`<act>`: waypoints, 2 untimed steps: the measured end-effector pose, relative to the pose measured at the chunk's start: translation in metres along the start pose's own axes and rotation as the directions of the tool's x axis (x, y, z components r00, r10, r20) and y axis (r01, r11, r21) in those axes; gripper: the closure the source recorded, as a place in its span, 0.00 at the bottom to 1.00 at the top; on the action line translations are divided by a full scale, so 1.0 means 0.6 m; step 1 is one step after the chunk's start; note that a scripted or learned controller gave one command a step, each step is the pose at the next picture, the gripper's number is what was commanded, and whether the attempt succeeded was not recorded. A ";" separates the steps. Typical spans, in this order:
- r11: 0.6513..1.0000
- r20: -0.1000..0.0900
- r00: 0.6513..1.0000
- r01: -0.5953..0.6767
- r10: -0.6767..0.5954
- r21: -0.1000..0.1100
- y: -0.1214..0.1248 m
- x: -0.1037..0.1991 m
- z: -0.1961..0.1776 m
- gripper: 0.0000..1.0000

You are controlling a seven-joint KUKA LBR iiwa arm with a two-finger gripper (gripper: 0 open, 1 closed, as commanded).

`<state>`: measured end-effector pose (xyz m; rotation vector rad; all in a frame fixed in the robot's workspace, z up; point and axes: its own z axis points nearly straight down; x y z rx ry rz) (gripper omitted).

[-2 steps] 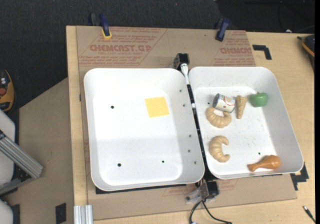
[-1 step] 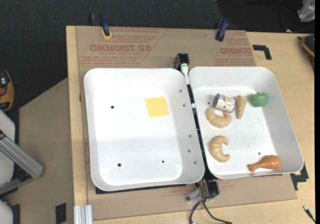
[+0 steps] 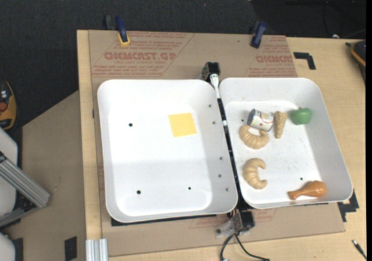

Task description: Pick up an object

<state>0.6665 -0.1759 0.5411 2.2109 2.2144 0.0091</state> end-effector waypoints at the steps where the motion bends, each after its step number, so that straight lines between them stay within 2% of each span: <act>1: 1.000 -0.008 1.000 -0.003 0.003 0.030 -0.006 -0.003 0.280 1.00; 2: 1.000 0.002 1.000 0.001 -0.001 -0.006 0.000 -0.006 0.032 1.00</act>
